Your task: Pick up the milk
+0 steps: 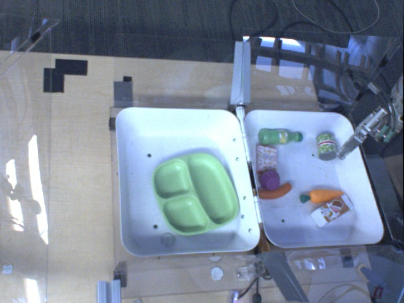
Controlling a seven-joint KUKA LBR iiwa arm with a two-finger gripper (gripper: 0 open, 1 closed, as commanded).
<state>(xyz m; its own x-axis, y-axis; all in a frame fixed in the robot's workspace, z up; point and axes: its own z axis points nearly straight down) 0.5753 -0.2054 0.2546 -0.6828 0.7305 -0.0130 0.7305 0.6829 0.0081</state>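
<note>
Tool [351, 146] blurred beside can [326, 145]

The milk [331, 211] is crowded from above by the carrot [322, 196], which lies just beside it. Open floor is left below and to its left in the right bin [372, 232]. The can [326, 145] stands well apart.

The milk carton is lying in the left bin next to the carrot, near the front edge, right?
Not quite. The camera view shows the milk carton lying in the right bin, not the left. It is next to the carrot, near the front edge, as you said.
</note>
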